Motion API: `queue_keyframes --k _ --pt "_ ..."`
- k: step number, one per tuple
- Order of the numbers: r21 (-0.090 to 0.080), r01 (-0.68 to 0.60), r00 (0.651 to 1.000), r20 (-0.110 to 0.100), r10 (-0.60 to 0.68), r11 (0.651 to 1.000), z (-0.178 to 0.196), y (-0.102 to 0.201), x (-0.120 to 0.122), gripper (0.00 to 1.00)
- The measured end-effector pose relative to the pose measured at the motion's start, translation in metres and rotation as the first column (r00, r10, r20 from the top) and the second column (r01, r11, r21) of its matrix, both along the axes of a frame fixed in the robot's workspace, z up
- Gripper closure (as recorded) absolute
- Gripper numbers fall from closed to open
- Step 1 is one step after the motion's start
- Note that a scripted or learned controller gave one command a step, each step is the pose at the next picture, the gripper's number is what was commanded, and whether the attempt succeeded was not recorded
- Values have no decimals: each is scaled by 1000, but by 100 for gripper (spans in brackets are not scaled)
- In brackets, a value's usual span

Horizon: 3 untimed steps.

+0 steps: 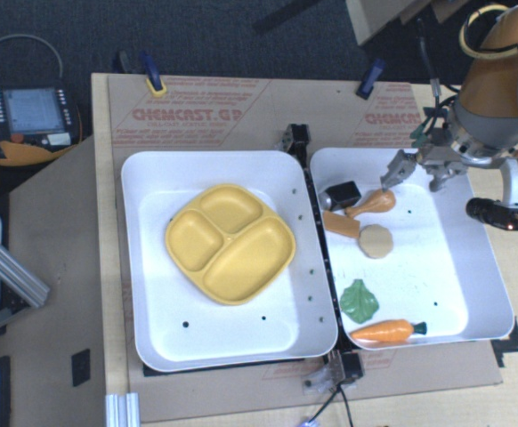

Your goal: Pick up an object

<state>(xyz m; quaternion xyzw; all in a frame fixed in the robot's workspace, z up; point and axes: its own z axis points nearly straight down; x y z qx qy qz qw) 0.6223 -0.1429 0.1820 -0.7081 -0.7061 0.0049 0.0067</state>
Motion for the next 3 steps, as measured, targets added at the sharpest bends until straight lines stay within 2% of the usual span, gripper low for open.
queue_keyframes --k 1,3 --pt "-3 -3 1000 15 3 1000 10 0 3 0" --pt "-2 -3 1000 12 3 1000 -91 -2 -7 0"
